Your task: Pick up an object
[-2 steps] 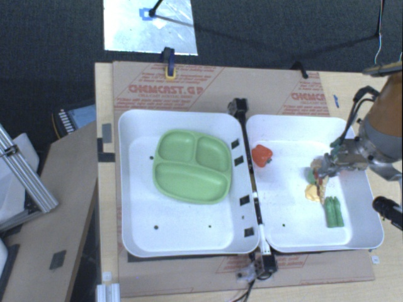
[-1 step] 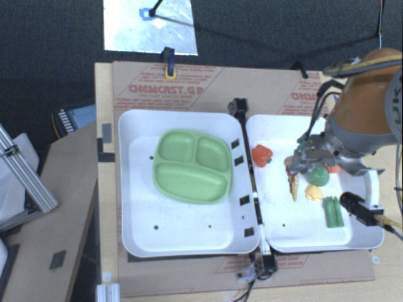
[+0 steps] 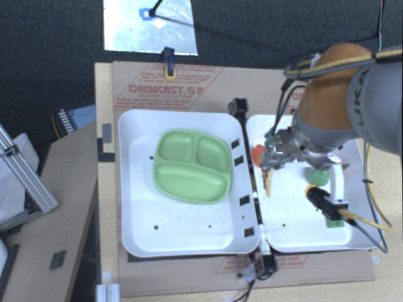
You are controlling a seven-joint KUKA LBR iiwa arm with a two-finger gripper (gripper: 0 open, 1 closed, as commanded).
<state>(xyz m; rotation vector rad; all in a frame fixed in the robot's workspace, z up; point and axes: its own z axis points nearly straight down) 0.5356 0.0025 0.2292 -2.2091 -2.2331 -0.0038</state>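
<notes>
Green divided tray (image 3: 191, 166), centre-left in left bin (image 3: 135, 231): broad, rigid, light plastic; take by rim. Orange cone-like piece (image 3: 267, 182), right bin (image 3: 296, 231), just below hand (image 3: 272, 158) (finger state: cannot tell): small, light, probably slippery; pinch across middle.

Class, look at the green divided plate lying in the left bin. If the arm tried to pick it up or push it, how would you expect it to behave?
The green divided plate looks like moulded plastic, so probably stiff and light. It lies flat and broad in the left bin, so it would likely slide rather than roll or tip. Its smooth, low rim may slip from a pincer.
</notes>
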